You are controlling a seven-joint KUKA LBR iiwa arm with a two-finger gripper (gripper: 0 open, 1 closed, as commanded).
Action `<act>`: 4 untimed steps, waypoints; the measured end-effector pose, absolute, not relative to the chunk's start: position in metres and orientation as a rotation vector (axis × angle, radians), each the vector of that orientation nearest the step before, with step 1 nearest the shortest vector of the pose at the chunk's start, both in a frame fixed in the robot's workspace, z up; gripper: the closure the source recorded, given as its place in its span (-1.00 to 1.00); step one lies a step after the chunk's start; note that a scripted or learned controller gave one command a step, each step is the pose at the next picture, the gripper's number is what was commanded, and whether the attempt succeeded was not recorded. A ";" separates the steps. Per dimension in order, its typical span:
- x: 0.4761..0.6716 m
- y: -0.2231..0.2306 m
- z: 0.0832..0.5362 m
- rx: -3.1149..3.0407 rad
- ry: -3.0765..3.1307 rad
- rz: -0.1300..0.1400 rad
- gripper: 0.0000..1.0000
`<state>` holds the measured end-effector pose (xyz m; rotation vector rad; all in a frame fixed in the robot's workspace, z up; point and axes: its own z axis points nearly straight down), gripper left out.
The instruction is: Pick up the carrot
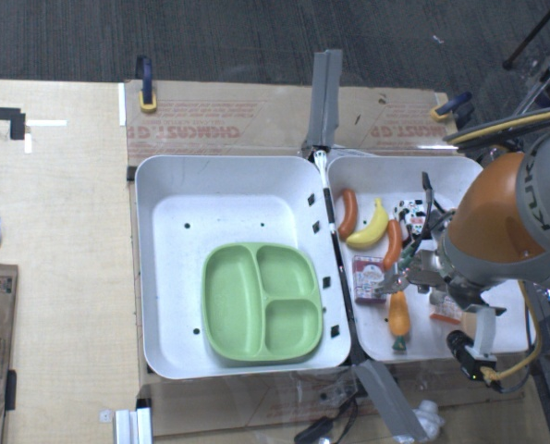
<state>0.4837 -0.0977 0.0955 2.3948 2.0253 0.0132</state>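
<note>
In the right-hand shallow white bin (459, 169), near its front half, the two-finger gripper (406, 280) sits low over the contents, its metal parts pointing toward the bin's left wall. Whether its tips are apart or together cannot be told: they merge with the clutter beneath. Nothing can be made out between them.

Carrot: the small orange carrot with a green stub end (399, 318) lies on the bin floor just in front of the gripper, long axis roughly front to back, green end toward the front rim. Its upper end lies at or under the gripper; contact not resolvable.

Just left of the gripper lies a flat pink-and-white packet (366, 278), close to the left wall. Behind it, a yellow banana (371, 229) lies at a slant, with a reddish-orange sausage-shaped piece (348, 212) beside it on the left and a second slim orange-red piece (393, 245) to its right, running back from the gripper. A small white item with black dots (409, 216) lies farther back. A small red piece (446, 318) shows on the floor right of the carrot.

The grey arm with its orange band (496, 213) covers the bin's right part.

The left-hand shallow white bin (164, 248) holds a light green three-compartment plastic tray (261, 301), lying flat toward the front right. Both bins rest on a cardboard sheet (219, 118) atop the pale wooden bench (53, 248).
</note>
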 end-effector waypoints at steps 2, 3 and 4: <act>0.502 -0.044 0.191 2.363 2.072 -0.003 1.00; 0.502 -0.044 0.191 2.362 2.072 -0.004 -1.00; 0.493 -0.124 0.113 2.237 2.209 -0.005 -1.00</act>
